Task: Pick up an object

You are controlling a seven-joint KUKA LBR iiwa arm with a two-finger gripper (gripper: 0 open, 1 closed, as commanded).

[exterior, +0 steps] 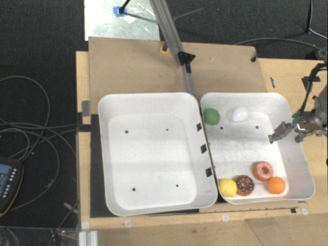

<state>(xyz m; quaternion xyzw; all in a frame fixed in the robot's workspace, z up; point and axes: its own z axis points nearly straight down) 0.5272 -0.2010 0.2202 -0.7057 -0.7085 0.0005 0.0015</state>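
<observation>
A wide, shallow white plastic bin is sitting on the left half of a light wooden table. Just beside it, a second shallow white plastic bin is holding the objects. Near its upper left corner, a small green ball is lying, with a white egg-shaped object near it. Along the bottom edge, a yellow lemon-shaped toy is touching a chocolate-frosted doughnut; a pink-frosted doughnut and a small orange ball are resting just beside these. At the right edge, the dark metal gripper is hanging over the bin's right side, apart from every object, holding nothing; how far it is opening cannot be told.
</observation>
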